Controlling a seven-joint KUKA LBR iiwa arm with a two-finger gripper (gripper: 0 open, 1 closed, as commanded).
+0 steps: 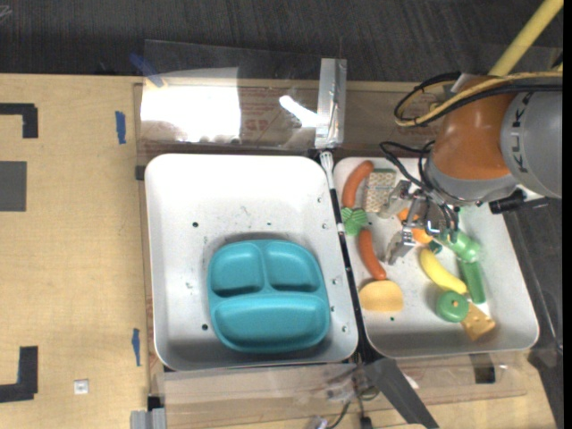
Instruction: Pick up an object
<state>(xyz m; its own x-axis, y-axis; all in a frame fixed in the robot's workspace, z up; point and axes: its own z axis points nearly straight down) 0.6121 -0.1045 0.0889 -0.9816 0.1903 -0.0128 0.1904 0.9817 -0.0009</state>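
pincer amid crowded toys, banana beside

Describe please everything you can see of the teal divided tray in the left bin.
The teal divided tray looks like smooth moulded plastic with rounded corners. It has three compartments: two smaller ones on the far side, one wide one on the near side. It lies flat, open side up, on the floor of the left white bin, toward its near edge. Nothing lies in it.
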